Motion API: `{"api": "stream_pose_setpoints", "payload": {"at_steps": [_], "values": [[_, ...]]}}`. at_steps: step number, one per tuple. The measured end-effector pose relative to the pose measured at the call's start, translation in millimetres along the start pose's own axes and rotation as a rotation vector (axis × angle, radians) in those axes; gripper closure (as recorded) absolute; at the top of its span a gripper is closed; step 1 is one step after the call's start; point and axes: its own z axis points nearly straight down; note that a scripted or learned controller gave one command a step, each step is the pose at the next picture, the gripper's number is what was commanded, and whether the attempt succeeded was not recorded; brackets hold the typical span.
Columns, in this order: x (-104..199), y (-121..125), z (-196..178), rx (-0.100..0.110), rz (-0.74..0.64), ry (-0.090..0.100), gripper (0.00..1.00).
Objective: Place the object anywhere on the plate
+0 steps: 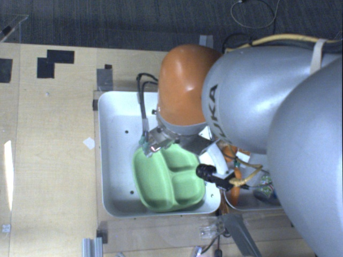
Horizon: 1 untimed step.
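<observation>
Wooden table [48, 143], white bin [115, 143] holding green plate [169, 181]; arm [241, 106] hides the grasp, state undeterminable; release may miss the plate.

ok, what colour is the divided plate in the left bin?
Light green plate, seen in the camera view, lying in the white bin.

light-green divided plastic plate [169, 178], just beneath the pincer [153, 142]: 1 | shallow white plastic bins: 2, one under the pincer [115, 143], one past it [252, 203]
</observation>
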Motion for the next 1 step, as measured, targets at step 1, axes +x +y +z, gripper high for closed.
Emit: {"api": "stream_pose_setpoints", "payload": {"at_steps": [1], "values": [[3.1, -23.0, 110.7, 0.004, 0.148, 0.001, 1.0]]}}
